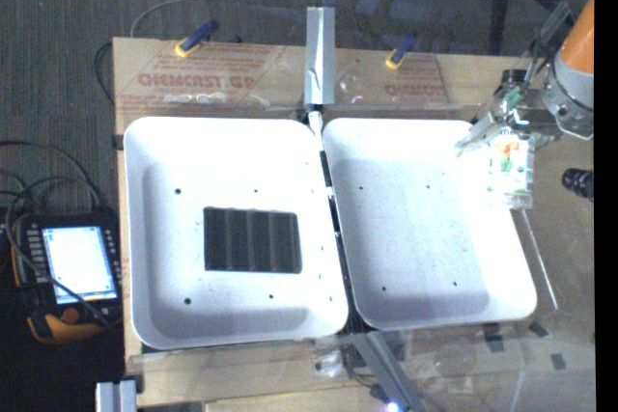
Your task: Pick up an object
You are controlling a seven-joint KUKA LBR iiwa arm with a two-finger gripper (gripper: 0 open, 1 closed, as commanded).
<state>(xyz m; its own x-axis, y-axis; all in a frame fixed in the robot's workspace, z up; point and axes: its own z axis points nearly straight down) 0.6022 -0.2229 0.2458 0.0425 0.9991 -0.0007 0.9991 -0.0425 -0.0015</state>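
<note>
- A dark, flat rectangular ribbed panel (252, 239) lies on the floor of the left shallow white plastic bin (145, 198), a little near of the bin's middle, its long side running left to right.
- The right shallow white plastic bin (502, 294) sits just beside the left one, their inner rims touching along the centre line.
- Both bins rest on a brown cardboard-covered surface (212, 77) printed with red lettering.
- The grey robot arm with an orange band (582, 48) reaches in at the far right, and its pincer (504, 128) hangs over the far right rim of the right bin.
- Whether the pincer is wide, narrow or holding anything, I cannot tell; the metal parts there blur together against the white rim.
- Two blue-and-yellow clamps (196, 38) grip the far edge of the surface, one left and one nearer the middle.
- A handheld control pendant with a bright white screen (73, 265) lies on the dark carpet floor (58, 5) to the left of the surface, well apart from the bins.
</note>
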